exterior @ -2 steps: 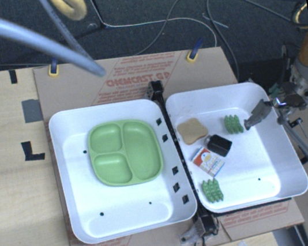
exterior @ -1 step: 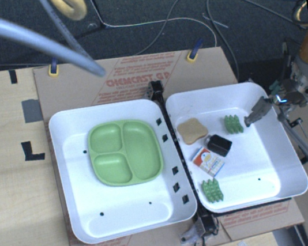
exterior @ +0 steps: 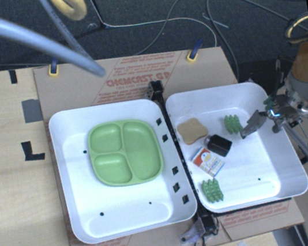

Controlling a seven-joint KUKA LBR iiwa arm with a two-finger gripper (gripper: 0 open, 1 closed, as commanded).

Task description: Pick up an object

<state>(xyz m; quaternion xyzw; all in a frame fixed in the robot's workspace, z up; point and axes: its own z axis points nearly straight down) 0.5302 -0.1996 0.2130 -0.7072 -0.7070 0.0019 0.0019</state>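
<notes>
The right bin holds several small objects. A tan flat piece lies near its left wall, with a black block and a red and white packet just below it. One green ridged piece lies near the middle and another near the front. My gripper reaches in over the bin's right side, just right of the upper green piece, with nothing seen held in it. The wrist and orange band are at the bin's right rim.
The left bin contains a green divided plate. A black divider runs between the bins. Cables trail over the dark floor behind, and a grey pole crosses the top left.
</notes>
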